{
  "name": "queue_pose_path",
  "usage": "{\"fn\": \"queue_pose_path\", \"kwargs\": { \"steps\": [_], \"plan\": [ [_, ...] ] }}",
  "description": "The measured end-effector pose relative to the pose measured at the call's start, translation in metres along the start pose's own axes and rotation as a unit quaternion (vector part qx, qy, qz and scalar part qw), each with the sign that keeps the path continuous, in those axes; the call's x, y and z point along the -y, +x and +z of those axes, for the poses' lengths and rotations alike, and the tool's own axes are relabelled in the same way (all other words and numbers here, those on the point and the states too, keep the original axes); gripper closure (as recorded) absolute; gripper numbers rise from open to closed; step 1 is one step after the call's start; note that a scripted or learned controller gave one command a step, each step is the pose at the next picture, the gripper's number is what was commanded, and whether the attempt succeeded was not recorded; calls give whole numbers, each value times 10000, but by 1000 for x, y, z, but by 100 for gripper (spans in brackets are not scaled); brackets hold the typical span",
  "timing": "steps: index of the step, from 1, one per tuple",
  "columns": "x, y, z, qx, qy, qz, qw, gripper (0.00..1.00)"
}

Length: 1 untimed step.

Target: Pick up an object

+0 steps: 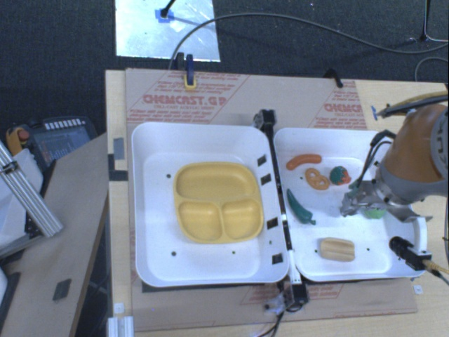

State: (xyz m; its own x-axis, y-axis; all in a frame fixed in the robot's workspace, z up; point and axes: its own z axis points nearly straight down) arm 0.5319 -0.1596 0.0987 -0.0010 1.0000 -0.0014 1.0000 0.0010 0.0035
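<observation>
The bench (295, 93) carried two white bins; the left bin (151, 188) held a smooth yellow sectioned tray (214, 202). In the right bin (365, 262) lay a tan bread roll (337, 249), a curved green pepper (300, 208) and a sausage (304, 161). My gripper (356, 203) hovered beside a green piece (375, 214); I could not tell its opening. I judged a centred, vertical descent best.

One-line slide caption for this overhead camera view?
KUKA arm's gripper low in the right bin among toy foods; yellow divided plate sits in the left bin.
</observation>
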Motion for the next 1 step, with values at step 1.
{"fn": "queue_pose_path", "kwargs": {
  "steps": [1],
  "plan": [
    [1, 2, -44, 1, -11, -13, 10000, 100]
  ]
}}
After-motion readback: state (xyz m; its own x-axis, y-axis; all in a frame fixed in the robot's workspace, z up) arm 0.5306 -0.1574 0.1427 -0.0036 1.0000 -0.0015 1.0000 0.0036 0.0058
